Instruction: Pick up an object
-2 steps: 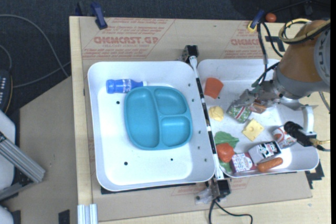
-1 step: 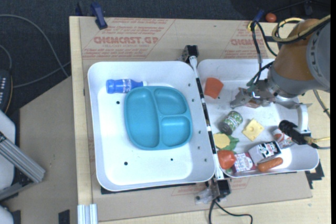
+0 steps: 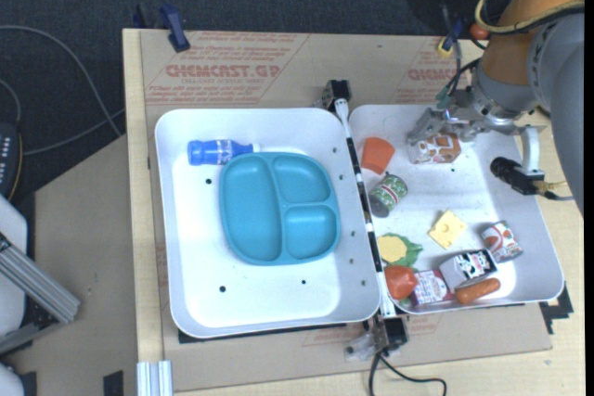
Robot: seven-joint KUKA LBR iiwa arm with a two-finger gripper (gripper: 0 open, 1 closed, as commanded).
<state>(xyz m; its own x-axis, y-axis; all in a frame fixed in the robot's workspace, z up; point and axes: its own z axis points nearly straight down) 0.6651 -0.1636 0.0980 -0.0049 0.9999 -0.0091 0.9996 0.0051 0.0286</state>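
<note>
While the gripper (image 3: 444, 127) hangs at the far end of the right bin (image 3: 534, 241), a small red-and-white packet (image 3: 437, 147) sits right under it, though whether anything is pinched I cannot tell. It looks light and probably crinkly, so squeezing across its narrow middle seems safest.

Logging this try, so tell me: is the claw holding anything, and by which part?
Cannot tell. The claw sits right above a small brown-and-white item in the right bin, but no grip is visible.
</note>
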